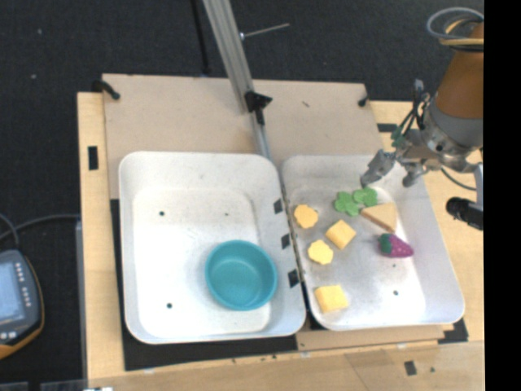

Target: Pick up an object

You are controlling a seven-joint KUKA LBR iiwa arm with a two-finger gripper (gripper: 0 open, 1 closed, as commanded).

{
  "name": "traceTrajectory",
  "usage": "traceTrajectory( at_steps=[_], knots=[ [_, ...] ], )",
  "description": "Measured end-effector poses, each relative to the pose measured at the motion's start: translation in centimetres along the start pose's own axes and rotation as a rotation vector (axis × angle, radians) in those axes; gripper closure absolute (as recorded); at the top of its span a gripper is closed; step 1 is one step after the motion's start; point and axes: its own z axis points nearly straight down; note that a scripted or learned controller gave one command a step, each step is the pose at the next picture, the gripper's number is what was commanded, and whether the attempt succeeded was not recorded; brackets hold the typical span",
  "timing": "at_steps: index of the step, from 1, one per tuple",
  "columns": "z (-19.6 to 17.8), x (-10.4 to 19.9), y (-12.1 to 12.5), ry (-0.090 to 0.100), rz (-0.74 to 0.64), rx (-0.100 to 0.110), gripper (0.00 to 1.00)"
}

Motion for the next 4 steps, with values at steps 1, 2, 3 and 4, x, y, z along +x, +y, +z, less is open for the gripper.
traceTrajectory(
  at_steps=[1, 2, 3, 4],
  knots=[
    [0.0, 0.0, 0.0, 0.0, -0.001, 0.0, 0.0],
    [5.8, 0.4, 0.7, 0.0, -0.003, 0.005, 0.0],
    [11.0, 0.5, -0.2, 0.0, 0.003, 0.001, 0.0],
    [13.3, 0.2, 0.1, -0.007, 0.005, -0.009, 0.0]
  ],
)
